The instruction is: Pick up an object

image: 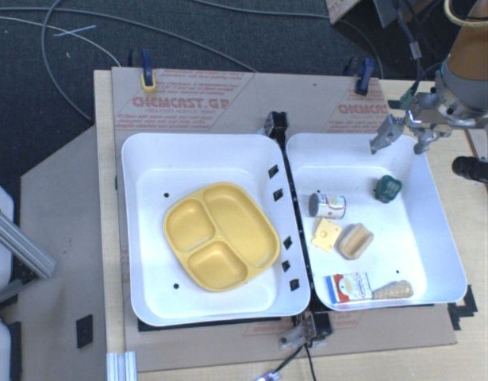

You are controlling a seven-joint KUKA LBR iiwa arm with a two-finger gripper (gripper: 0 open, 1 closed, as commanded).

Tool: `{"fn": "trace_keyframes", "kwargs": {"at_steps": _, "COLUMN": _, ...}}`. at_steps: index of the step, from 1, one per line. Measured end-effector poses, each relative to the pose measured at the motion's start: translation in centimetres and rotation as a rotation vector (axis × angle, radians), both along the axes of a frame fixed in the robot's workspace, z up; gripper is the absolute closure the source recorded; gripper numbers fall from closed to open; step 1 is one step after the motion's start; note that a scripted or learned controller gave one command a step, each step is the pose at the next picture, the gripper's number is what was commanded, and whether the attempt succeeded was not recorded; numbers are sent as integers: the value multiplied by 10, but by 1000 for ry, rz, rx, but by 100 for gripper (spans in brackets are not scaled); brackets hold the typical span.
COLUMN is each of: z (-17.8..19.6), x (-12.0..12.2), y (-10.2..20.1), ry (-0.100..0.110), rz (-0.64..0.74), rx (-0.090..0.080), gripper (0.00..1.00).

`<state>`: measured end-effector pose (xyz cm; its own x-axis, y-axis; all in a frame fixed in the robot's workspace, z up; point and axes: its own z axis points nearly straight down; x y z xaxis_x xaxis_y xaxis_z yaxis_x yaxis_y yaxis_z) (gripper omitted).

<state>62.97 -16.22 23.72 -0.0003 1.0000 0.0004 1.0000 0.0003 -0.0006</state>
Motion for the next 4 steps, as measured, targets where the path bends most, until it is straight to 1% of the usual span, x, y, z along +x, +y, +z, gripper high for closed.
{"fn": "trace_keyframes", "kwargs": {"at_steps": 1, "z": -60, "x": 0, "y": 8, "ry": 6, "rz": 1, "rx": 2, "gripper": 0}}
{"fn": "trace_keyframes", "kwargs": {"at_steps": 2, "z": -124, "x": -3, "y": 7, "ry": 7, "rz": 0, "rx": 2, "gripper": 0}}
{"fn": "trace_keyframes", "kwargs": {"at_steps": 3, "z": -153, "x": -3, "y": 8, "ry": 2, "rz": 0, "rx": 1, "gripper": 0}}
{"fn": "trace_keyframes", "kwargs": {"at_steps": 4, "z": -140, "x": -2, "y": 8, "ry": -1, "rz": 0, "rx": 0, "gripper": 100}}
